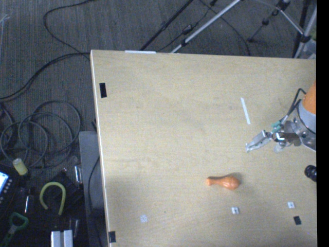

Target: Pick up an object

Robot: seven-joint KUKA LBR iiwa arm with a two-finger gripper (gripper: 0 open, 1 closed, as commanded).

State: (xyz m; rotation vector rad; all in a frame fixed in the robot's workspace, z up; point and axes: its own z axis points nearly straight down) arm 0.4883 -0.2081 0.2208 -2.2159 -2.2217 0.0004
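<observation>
We see the orange pear-shaped object lying on the wooden bench top, below-left of the gripper, well apart. Its fingers look slightly parted, holding nothing. We judge the object light, smooth, maybe squashy; grip across the fat end.

Pale wooden bench across the middle and right, evenly lit, slightly shadowed toward the lower left corner. Small black tag near the left edge, another at the bottom left. Dark grey carpet to the left and above. Black cables looped and trailing over the carpet on the left. Metal stand legs slanting across the top, dark tripod legs beside them. Green U-shaped tool among clutter at lower left, near a small yellowish cylinder. Grey box against the left edge.
</observation>
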